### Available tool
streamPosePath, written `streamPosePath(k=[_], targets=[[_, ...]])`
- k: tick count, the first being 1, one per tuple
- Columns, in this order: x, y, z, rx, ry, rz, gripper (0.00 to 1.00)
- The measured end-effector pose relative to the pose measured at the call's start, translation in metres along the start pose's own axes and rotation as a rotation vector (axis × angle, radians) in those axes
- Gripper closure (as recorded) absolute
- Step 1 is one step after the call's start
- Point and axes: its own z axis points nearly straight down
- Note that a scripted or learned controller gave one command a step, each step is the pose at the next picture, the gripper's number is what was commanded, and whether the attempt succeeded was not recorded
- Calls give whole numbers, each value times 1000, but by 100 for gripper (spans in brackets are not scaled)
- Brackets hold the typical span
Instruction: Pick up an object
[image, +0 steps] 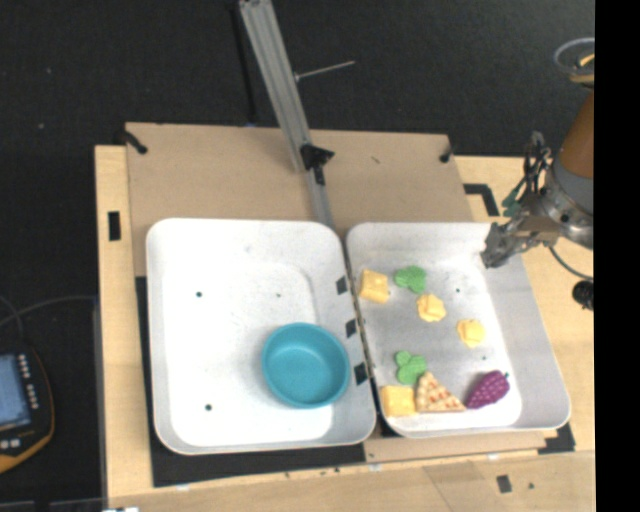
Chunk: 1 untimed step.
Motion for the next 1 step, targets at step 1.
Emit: streamPosePath(k=[1], targets=[[52, -6, -7, 0, 2, -2, 100]])
